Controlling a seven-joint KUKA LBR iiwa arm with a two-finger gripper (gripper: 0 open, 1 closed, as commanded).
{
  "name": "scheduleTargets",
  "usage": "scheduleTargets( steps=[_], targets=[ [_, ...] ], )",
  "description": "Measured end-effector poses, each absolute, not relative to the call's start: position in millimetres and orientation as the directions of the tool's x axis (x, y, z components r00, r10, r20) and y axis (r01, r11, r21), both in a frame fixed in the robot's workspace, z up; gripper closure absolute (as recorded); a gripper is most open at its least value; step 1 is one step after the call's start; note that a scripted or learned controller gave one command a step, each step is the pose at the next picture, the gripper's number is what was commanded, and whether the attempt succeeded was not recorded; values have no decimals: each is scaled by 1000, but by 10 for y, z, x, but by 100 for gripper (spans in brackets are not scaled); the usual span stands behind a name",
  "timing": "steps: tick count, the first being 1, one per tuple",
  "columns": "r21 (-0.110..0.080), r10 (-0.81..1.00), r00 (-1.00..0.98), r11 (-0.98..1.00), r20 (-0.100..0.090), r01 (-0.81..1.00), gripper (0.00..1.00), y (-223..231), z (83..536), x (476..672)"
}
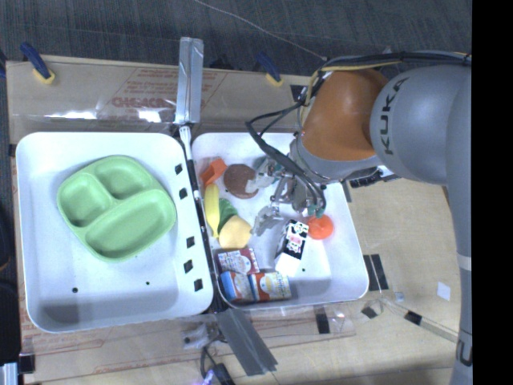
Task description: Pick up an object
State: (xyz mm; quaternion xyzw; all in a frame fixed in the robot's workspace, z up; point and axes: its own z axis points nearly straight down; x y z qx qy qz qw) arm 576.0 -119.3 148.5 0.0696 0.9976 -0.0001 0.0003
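The grey arm with its orange band (341, 119) is reaching in from the right of the frame and hanging over the upper middle of the right-hand shallow white bin (353, 251). Its two-finger gripper (275, 207) is pointing down and to the left, its metal fingers (264, 215) standing apart with nothing between them, so it is gripping nothing.

Objects are lying around it in that bin: a round brown disc (239, 180) just above and left of the gripper, an orange wedge-shaped piece (213, 170) at the bin's upper left, a long yellow banana-like piece (212, 207) along the left wall, a small green piece (228, 216) beside it, and a pale yellow rounded fruit shape (235, 233) just left of the fingertips. A white carton with black patches (292, 247) is sitting right below the gripper (tilted), touching an orange round ball (321, 228). A printed flat packet (252, 279) is lying along the bottom wall.

In the left-hand white bin (48, 295), a green divided plastic plate (117, 205) is resting in the upper half.
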Motion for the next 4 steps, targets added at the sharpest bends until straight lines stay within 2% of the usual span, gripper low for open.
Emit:
scheduleTargets(
  steps=[1, 2, 3, 4],
  targets=[
    [2, -327, -945, 945, 3, -327, 0, -1544, 908, 5859],
    [-1, -270, -963, 963, 0, -270, 0, -2002, 924, 5481],
    [0, -118, -993, 993, -2, -118, 0, -2078, 927, 5148],
    [1, 50, -999, 999, 0, 50, 0, -1530, 919, 4982]
  ],
)
